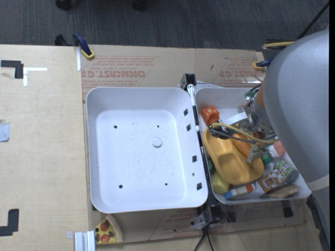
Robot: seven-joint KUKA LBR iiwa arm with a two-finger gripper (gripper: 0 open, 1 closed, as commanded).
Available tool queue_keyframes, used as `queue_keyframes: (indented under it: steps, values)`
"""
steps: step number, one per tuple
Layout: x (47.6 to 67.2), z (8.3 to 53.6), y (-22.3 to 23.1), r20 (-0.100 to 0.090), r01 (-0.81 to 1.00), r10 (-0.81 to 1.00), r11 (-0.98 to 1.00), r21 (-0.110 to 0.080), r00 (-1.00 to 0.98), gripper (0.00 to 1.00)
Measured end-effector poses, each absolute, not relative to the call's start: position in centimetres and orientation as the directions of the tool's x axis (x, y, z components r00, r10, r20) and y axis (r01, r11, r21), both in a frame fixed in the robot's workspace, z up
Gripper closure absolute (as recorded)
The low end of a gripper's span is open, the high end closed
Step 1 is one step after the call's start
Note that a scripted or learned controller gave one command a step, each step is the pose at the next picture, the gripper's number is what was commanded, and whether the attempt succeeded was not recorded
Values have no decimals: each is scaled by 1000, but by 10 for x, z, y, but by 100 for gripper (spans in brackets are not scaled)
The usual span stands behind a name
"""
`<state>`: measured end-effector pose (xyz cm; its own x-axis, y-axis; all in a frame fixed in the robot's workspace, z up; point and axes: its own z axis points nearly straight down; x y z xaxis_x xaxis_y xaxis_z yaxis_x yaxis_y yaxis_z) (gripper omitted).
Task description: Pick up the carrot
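In the right bin [230,92], an orange piece that looks like the carrot [243,146] lies partly hidden against a yellow scoop-shaped container [230,161]. My gripper [254,136] hangs low over it, with black and yellow cables looping out to its left. The big grey arm [301,114] covers the bin's right side. I cannot make out whether the gripper touches the carrot.
A red-orange toy vegetable [209,113] lies at the right bin's back left. A yellow-green fruit [219,183], small food boxes [275,178] and a tube [241,192] crowd its front. The left bin [138,91] stands beside it. A toy pizza slice [106,231] lies on the cardboard.
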<state>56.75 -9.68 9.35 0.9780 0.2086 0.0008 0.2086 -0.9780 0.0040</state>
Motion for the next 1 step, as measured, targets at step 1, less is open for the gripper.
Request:
queue_keyframes:
  steps: [1]
  values:
    - [553,94,-97,1,201,201,-980,3,980,0]
